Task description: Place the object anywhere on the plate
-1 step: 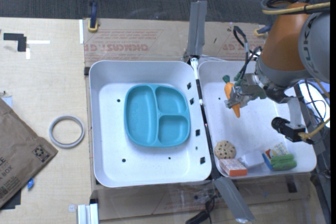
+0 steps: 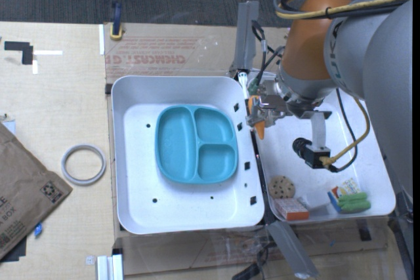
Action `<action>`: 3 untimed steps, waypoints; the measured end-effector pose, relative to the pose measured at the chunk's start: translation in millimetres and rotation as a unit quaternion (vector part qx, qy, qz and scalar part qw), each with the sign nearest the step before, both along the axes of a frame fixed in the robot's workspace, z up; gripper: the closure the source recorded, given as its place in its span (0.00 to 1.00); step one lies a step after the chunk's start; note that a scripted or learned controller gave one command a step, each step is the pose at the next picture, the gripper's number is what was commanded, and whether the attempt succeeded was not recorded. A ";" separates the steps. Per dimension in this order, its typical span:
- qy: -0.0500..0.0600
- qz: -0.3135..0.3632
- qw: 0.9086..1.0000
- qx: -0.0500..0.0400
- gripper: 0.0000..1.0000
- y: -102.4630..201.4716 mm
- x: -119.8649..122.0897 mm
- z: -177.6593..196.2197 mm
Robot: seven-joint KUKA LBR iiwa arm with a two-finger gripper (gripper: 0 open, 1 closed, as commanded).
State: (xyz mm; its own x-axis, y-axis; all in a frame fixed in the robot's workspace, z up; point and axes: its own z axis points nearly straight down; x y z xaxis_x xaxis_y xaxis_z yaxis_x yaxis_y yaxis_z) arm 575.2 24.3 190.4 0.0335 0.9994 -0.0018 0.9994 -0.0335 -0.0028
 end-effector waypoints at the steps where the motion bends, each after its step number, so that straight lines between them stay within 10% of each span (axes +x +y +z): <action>1: 0.000 0.000 1.000 0.000 0.00 -0.2 0.0 0.1; 2: 0.001 0.001 1.000 -0.001 1.00 -1.1 0.1 8.3; 3: 0.001 0.007 1.000 0.000 1.00 66.5 -32.5 0.0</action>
